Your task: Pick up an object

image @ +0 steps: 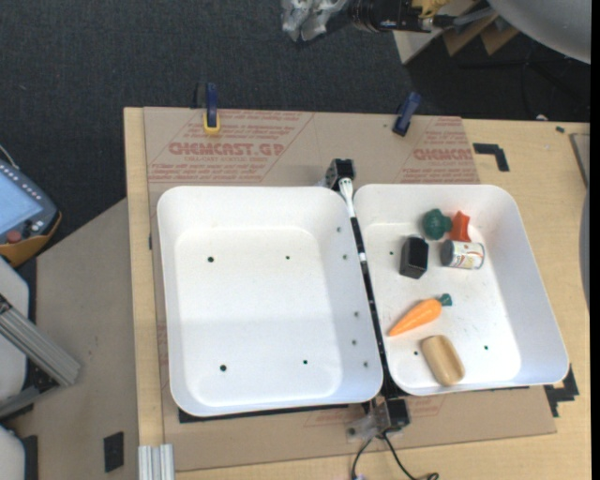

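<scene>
The things to pick from all sit in the right bin (525, 281). A toy carrot (417, 317) lies near the middle, its green top pointing up and to the right. Just below it lies a tan block (442, 360) that looks like a bread roll. Above the carrot a small black box (413, 257) stands. To its right a little white can (463, 255) lies on its side. A dark green ball (434, 223) and an orange piece (459, 226) sit side by side above the can.

The left bin (178, 281) lies right beside the right bin, on a brown board (141, 281).

The gripper (309, 17) is at the top edge, far from the bins. I cannot tell how it is set.
</scene>
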You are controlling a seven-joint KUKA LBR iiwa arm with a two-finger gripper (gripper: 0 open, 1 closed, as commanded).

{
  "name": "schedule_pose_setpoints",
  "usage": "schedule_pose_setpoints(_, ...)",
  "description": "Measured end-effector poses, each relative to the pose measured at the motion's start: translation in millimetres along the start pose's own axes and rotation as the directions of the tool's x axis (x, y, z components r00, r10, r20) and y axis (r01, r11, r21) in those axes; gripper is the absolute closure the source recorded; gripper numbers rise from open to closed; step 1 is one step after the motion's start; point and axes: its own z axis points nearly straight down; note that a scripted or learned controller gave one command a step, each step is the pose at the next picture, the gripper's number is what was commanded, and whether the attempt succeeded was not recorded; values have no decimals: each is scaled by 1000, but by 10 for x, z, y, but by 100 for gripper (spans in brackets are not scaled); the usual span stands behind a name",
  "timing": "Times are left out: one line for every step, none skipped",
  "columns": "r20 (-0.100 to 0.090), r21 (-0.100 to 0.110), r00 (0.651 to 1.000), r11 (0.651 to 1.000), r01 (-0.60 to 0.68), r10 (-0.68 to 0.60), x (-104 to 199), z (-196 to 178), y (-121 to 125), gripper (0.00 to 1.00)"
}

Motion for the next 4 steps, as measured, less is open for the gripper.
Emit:
schedule_pose_setpoints(0,1,1000,1000,-1,1,224,1,1,100)
schedule_pose_setpoints(7,21,1000,1000,-5,5,205,1843,-24,100)
schedule_pose_setpoints(-1,-3,1000,1000,-3,3,210,1172,0,100)
schedule_pose_setpoints(3,15,1000,1000,-3,3,212,1830,-508,100)
